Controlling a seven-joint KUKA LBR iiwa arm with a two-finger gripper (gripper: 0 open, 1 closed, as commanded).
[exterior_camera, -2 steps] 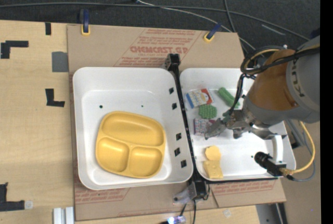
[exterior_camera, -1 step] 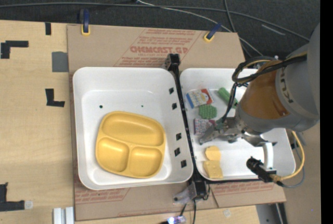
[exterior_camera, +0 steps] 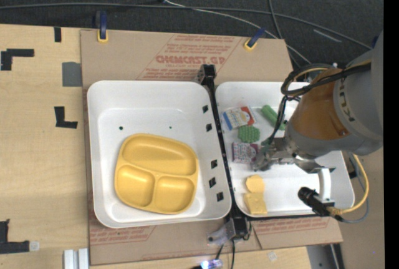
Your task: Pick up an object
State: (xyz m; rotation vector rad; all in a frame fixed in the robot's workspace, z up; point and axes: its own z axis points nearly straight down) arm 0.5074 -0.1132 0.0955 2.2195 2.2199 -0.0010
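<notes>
Tool (exterior_camera: 260, 160) sits low in the right bin (exterior_camera: 336, 196), on the arm (exterior_camera: 330, 115) reaching in from the right; tip is dark and crowded by items, so whether it is spread or closed: cannot tell. Nothing visibly pinched in it.

Candidate things all lie in the right bin, left half: purple-printed packet (exterior_camera: 243, 151) touching or just beside the tool tip, green textured piece (exterior_camera: 249, 134) just above it, red-white-blue packet (exterior_camera: 237, 117) above that, green stick (exterior_camera: 269, 114) near the top, round yellow piece (exterior_camera: 254, 184) and yellow block (exterior_camera: 256, 203) lower down, touching each other.

Risks, as a judgement:
- packet is flat and thin, so the tool may slide over it and close on air;
- packet and green piece sit very close, so a grab could catch both or shove one away;
- descent close to the divider (exterior_camera: 215, 136) between bins could clip it;
- items may get pushed against the wall instead of lifted.

Counts: 2 white bins, left bin (exterior_camera: 103, 136) holding 1 yellow compartment tray (exterior_camera: 156, 173); right bin with 6 small items: 2 packets, 2 green, 2 yellow. 1 arm, 1 tool. Both bins rest on brown cardboard (exterior_camera: 187, 55) on the tabletop.
</notes>
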